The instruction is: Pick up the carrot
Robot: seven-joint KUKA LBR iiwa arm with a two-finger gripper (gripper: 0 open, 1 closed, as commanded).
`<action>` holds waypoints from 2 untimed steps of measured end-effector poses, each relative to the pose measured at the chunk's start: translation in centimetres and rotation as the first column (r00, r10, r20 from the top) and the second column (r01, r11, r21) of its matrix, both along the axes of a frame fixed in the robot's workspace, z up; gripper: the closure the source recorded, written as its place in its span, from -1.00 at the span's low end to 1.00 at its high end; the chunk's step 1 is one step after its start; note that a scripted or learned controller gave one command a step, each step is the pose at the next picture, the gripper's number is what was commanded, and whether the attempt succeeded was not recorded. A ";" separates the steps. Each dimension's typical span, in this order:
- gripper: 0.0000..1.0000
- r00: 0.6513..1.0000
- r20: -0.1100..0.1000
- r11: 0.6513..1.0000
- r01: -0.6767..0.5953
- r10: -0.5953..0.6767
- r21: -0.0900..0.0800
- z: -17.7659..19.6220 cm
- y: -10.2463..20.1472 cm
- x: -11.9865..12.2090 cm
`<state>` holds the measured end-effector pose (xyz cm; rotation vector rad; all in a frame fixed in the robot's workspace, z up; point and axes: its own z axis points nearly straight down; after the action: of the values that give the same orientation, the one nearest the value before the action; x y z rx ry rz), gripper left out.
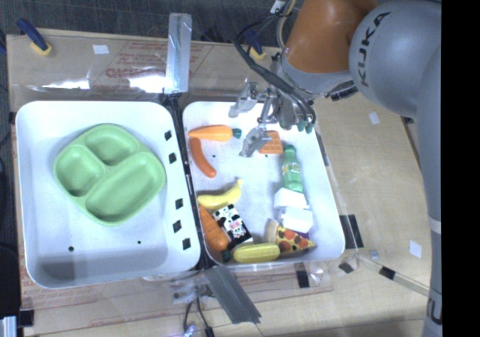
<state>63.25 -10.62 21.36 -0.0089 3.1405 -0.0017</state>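
Pincer (259, 136) over right bin's (328, 178) far end, finger state cannot tell. Carrot (212, 133) just left of it, near far wall; bare floor mid-bin. Near end crowded: banana (219, 195), green bottle (291, 170), pizza slice (294, 239). Left bin (30, 200): green divided plate (111, 172) (compartments bare). Desk (375, 178) wooden.

Grey arm (397, 50), black KUKA lettering, orange band, black cables, metal pincer (259, 129).
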 end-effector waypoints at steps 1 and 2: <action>-1.00 0.996 -0.005 0.996 0.089 -0.089 0.002 -12.4 0.8 0.9; -1.00 0.997 -0.001 0.997 0.083 -0.083 0.000 -12.1 -3.4 -1.6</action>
<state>61.70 -13.99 9.27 0.1212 3.1392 -0.0013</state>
